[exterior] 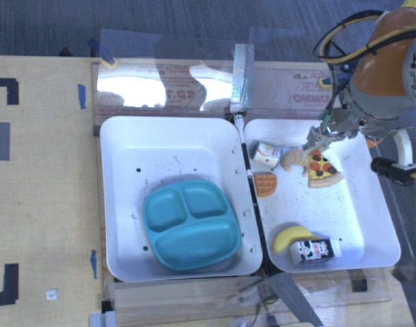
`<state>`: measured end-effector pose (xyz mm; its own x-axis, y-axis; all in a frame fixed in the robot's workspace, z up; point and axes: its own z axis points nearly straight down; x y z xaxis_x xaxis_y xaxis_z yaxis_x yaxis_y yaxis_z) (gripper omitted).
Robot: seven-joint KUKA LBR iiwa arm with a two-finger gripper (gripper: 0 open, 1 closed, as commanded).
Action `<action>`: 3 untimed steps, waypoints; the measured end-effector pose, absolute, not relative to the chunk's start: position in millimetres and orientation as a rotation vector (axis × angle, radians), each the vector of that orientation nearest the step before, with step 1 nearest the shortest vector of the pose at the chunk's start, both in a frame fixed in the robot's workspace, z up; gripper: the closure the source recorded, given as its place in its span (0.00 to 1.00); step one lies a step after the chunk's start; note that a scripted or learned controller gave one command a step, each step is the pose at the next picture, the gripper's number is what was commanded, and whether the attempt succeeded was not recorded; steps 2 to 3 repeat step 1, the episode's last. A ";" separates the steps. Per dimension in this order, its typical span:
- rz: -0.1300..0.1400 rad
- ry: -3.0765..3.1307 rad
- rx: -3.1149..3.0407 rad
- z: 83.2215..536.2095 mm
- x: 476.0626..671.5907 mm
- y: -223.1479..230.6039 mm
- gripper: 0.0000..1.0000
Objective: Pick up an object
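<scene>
Two bins: I count a left bin (119,182) and a right bin (372,210), white and shallow, side by side on the bench (37,203).
Left bin contents: one teal plate (191,225) with three compartments, lying toward the near side of that bin.
Right bin contents: I count six small things in all.
Pizza: one toy pizza slice (324,170), in the far half of the right bin, its crust toward the near right.
Cup: one small white cup (266,154) with an orange mark, tipped on its side near the far left corner.
Tan piece: one tan lump (294,159) between the cup and the pizza slice; I can't make out what it is.
Waffle: one orange waffle-like piece (265,184) against the left wall, just nearer than the cup.
Banana: one yellow banana (291,237) near the front of the right bin.
Carton: one small black-and-white carton (316,249), lying on its side, touching the banana.
Arm: one grey arm with its orange band (389,43) at the upper right.
Gripper: one gripper (320,142), low over the far end of the pizza slice, just beside the tan lump.
Fingers: from my screen I can't tell whether they are apart or together, nor whether they touch anything.
</scene>
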<state>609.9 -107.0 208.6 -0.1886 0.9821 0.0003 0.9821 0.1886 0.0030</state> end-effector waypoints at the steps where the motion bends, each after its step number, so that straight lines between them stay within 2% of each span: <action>1: 0.002 2.554 1.832 216.5 572.7 -60.0 1.00; 3: 0.002 2.554 1.832 216.5 572.7 -60.0 1.00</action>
